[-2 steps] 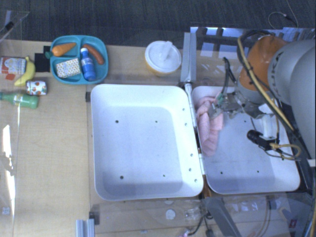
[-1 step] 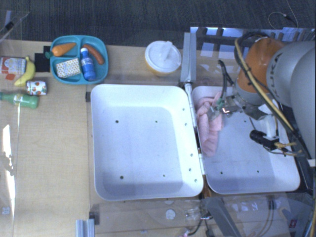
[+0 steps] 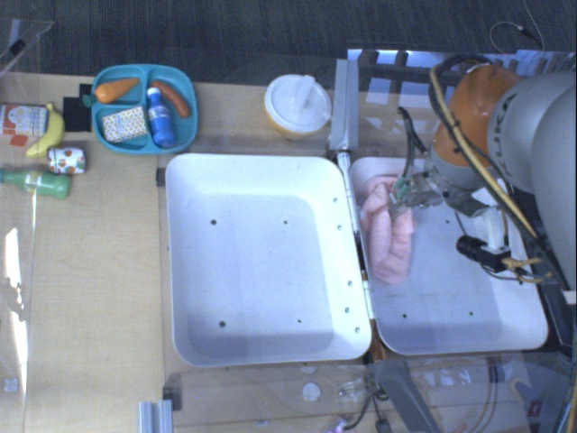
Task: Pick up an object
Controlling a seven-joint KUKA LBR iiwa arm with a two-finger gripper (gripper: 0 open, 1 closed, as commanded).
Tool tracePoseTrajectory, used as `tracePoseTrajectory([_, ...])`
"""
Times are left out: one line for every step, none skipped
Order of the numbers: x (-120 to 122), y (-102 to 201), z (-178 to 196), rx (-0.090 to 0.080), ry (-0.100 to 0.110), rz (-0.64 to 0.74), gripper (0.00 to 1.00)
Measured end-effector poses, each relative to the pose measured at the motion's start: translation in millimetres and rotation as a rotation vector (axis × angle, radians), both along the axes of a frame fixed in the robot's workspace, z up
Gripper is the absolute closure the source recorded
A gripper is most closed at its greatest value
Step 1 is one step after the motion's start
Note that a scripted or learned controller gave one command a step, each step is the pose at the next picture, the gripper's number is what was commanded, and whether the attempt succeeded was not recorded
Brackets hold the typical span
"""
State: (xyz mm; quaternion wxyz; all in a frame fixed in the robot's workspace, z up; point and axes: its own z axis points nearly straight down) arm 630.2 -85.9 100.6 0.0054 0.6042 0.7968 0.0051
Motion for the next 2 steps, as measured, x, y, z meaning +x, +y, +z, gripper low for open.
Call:
tracePoseTrajectory([-0.1, -1.2, 0.2, -0.002, 0.0, -0.001, 0.0])
tracePoseTrajectory([0.0, -1.2, 0.2, -0.002, 0.0, -0.001, 0.0])
